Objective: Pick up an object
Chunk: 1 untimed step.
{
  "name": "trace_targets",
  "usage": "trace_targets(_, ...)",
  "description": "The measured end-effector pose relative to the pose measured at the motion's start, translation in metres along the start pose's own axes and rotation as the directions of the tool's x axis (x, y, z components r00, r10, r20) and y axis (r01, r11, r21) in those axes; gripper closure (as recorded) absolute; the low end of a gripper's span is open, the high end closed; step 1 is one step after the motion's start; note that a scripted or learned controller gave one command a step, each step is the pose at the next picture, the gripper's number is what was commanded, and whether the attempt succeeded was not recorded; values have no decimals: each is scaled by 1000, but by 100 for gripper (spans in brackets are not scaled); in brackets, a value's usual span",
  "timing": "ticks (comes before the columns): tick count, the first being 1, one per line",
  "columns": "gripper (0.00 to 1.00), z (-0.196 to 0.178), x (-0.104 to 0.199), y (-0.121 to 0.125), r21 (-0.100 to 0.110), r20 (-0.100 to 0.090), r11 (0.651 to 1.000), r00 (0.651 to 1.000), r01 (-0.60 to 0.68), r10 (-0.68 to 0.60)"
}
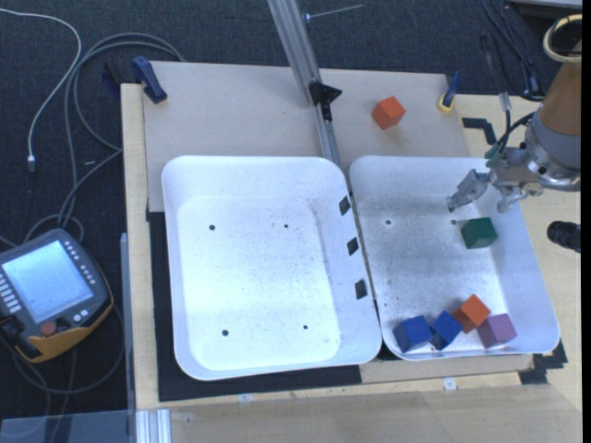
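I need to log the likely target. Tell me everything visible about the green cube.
The green cube is a small, dark green block with a matte look, seemingly foam or wood. It rests flat on the floor of the right bin, in its upper right part, turned slightly askew. It stands alone, apart from the other blocks. The gripper hangs just above it.

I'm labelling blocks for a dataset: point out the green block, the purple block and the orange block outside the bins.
green block [478,233], camera view, top face
purple block [499,329], camera view, top face
orange block [389,112], camera view, top face
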<state>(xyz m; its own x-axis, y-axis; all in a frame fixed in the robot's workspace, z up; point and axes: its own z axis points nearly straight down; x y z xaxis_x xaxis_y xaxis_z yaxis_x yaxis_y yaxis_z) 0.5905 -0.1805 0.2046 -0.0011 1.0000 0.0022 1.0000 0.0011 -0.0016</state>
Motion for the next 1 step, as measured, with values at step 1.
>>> trace_targets(1,0,84,-30,-10,-14,7,1000,1000,1,-1)
